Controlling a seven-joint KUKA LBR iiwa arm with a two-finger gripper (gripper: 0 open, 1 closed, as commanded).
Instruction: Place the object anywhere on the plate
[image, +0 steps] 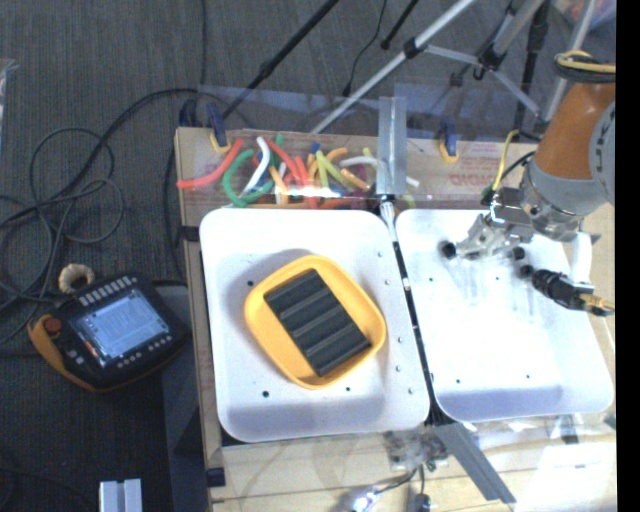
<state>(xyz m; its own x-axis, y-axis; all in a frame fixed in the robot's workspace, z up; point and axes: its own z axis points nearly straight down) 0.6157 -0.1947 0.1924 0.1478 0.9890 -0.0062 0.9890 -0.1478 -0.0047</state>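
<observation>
The yellow plate (262, 318) lies in the left bin (225, 380), tilted on the diagonal, with a dark ribbed rectangular block (317, 320) resting flat across its middle; judged from this lie, the object is already on the plate, within the rim on all sides. The arm (575, 135) stands over the far right corner of the right bin (520, 385), well apart from the plate; the gripper (478, 243) hangs above that bin's floor, its state cannot be told at this size and slant, and nothing is visible in its grasp. A small dark item (552, 283) sits just beside the wrist near the bin's right wall — whether it is part of the tool or a loose thing cannot be told. Coloured cables (280, 170) lie bundled behind the left bin, and a teach pendant (105, 328) rests on the floor to the left. Step in hand — placement appears complete; the next move calls only for keeping the arm clear of the plate.
</observation>
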